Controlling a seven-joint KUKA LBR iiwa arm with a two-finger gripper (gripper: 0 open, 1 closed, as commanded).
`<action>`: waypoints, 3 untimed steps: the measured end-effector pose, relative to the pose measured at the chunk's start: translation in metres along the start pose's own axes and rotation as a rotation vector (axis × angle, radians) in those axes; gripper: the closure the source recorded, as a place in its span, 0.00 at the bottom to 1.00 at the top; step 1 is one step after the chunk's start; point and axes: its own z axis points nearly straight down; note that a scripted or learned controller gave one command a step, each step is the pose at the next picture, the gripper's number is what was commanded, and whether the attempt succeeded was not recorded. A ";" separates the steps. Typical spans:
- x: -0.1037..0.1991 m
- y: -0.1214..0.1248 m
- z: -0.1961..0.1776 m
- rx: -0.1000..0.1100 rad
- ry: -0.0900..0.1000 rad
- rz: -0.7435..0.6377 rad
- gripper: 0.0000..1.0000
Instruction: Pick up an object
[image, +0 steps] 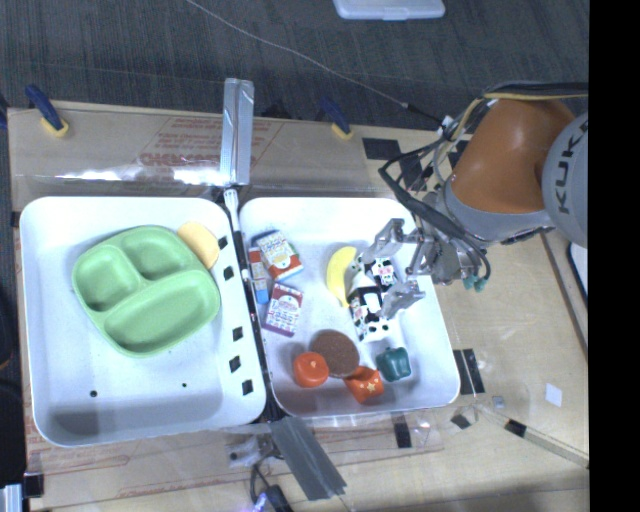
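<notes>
My gripper (392, 270) hangs low over the right bin (430, 350), near its right side, with the fingers spread and open. A black-and-white spotted toy (366, 303) lies just left of and under the fingertips; its upper end sits about between them, and I cannot tell whether they touch it. A yellow banana (340, 272) lies just left of the toy. Below are a brown disc (335, 350), an orange-red round fruit (311, 369), a red pepper (365, 384) and a green pepper (394, 364).
Two small cartons (275, 252) (285, 308) lie by the right bin's left wall. The left bin (60, 400) holds a green divided plate (150, 285) and a yellow piece (200, 242). A metal divider bar (238, 130) stands between the bins at the back.
</notes>
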 end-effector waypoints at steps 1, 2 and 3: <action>-0.005 0.009 0.120 0.000 -0.009 -0.074 0.00; -0.045 0.016 0.122 -0.001 -0.003 -0.135 0.00; -0.047 0.018 0.111 0.000 -0.007 -0.143 1.00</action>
